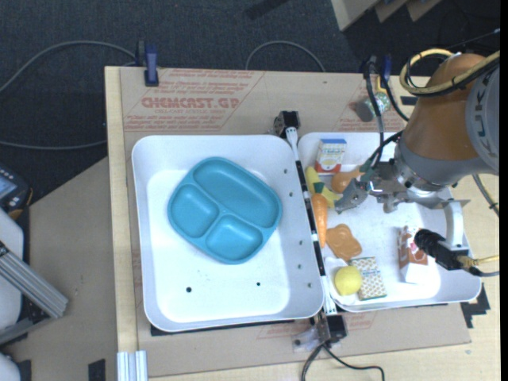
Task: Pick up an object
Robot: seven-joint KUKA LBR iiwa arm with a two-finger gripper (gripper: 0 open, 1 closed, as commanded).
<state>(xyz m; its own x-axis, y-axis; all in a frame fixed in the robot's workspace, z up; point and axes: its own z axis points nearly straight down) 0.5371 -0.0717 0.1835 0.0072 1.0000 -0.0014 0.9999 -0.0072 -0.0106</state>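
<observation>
Reaching in over the right shallow white bin, the grey arm with its orange band holds the two-finger gripper low above that bin's clutter. Whether its claw is wide or narrow cannot be told from this slanted view, and nothing can be seen gripped in it.

Inside that right bin, along its wall nearest the other bin, lies a long orange carrot-shaped toy, just beside the gripper. Toward the right bin's near edge sit a tan blob-shaped piece, a round yellow ball and a small patterned packet touching the ball. At the right bin's far end stands a small white carton with a blue top. A brown-and-white box lies at the right bin's outer side.

Beside the right bin, the left shallow white bin holds a blue three-compartment plastic plate.
</observation>
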